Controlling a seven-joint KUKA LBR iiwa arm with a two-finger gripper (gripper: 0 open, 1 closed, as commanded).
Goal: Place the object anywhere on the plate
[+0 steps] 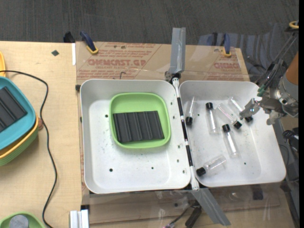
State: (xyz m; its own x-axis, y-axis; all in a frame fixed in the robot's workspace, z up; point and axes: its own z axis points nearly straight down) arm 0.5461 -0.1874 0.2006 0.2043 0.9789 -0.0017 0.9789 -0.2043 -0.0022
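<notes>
Reaching in from the right, my gripper [256,109] hangs over the upper right part of the right bin [266,175], close to that bin's right wall. I cannot tell how it stands, and I see nothing held in it.

Clear vials with black caps lie scattered on the right bin's floor. One vial [210,116] lies upright in the picture near the middle, another vial [189,112] rests against the left wall by the divider, a third vial [230,139] lies slanted in the centre, and a fourth vial [211,166] sits low toward the front left corner. Nearest my tool, a slanted vial [233,109] with its cap [237,124] just below left of the tool lies beside a black cap [248,119] almost touching it. The front right area of this bin's floor is bare white, and so is the strip along the back wall.

The green plate [118,103] sits in the left bin [95,165], in its upper middle, with a dark ribbed block [138,127] lying across its centre. The plate's raised green rim shows all round the block, widest at the back. The left bin's floor is open in front of the plate and along its left side. The two bins meet at a shared raised edge [183,127] between plate and vials.
</notes>
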